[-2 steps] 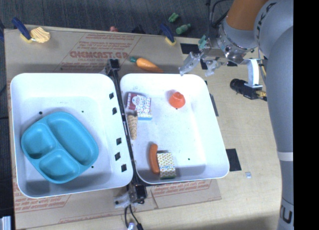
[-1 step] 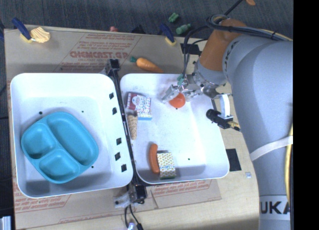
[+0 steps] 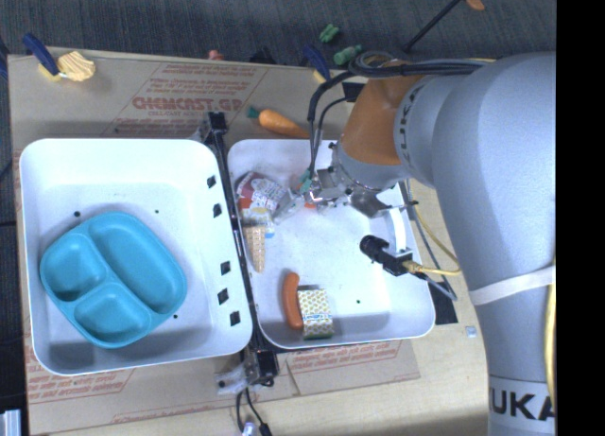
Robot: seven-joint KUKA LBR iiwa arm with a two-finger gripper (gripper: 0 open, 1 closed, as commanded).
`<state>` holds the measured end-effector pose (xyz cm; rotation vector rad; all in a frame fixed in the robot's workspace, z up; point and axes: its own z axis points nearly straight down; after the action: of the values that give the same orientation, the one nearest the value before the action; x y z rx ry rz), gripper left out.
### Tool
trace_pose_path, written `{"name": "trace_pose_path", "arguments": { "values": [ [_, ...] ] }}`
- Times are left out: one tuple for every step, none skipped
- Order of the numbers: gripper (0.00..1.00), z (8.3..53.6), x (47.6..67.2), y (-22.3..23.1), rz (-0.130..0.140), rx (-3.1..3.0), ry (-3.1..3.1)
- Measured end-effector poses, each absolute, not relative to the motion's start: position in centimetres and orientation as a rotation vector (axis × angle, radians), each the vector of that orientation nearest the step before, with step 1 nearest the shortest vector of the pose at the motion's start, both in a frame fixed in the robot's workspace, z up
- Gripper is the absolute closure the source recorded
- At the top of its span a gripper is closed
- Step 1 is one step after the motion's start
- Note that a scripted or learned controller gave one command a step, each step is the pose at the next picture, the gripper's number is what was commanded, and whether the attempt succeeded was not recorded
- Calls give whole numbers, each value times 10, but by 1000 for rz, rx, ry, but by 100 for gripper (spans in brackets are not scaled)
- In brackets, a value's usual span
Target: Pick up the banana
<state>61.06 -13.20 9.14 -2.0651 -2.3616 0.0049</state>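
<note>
You can't tell whether the claw (image 3: 326, 193) is open or closed, and no banana is identifiable. Just left of it sits a wrapper clutter (image 3: 260, 196); farther off, a hot dog (image 3: 292, 299). You risk grabbing the wrong item.

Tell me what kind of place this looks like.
Probably a robotics lab bench: a grey arm reaches over two white bins, one holding a blue divided tray, all set on cardboard above carpet.
</note>
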Motion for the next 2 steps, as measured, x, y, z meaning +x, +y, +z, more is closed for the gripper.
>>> {"name": "trace_pose_path", "arguments": {
  "values": [
    [0, 91, 557, -101, 3, -1780, -2584],
    [0, 91, 656, -106, 5, -1901, -2495]
  ]
}}
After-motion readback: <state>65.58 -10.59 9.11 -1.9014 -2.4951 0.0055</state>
